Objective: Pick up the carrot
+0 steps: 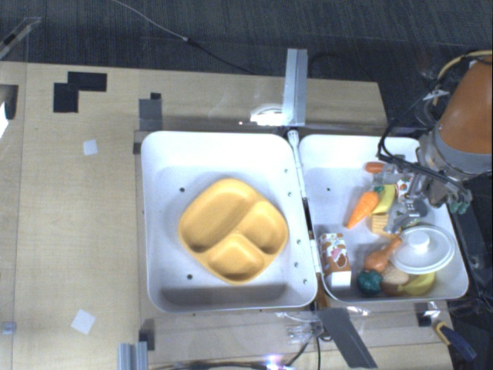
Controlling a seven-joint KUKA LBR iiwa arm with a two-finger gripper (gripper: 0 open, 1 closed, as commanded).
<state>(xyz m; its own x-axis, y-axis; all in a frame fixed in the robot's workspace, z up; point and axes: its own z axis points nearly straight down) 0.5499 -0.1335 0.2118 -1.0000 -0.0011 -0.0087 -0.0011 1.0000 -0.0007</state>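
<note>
I note a wooden bench (69, 230) bearing two white bins; the left bin (162, 168) holds a yellow divided plate (233, 228). In the right bin (331, 160) the carrot (362, 208) lies on a slant, thick end toward upper right, tip toward lower left. The gripper (406, 206) hangs just right of it, apart from the carrot; whether its jaws are parted I cannot tell.

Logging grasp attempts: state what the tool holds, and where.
Cannot be told: the tool hangs beside the carrot in the right bin.
</note>
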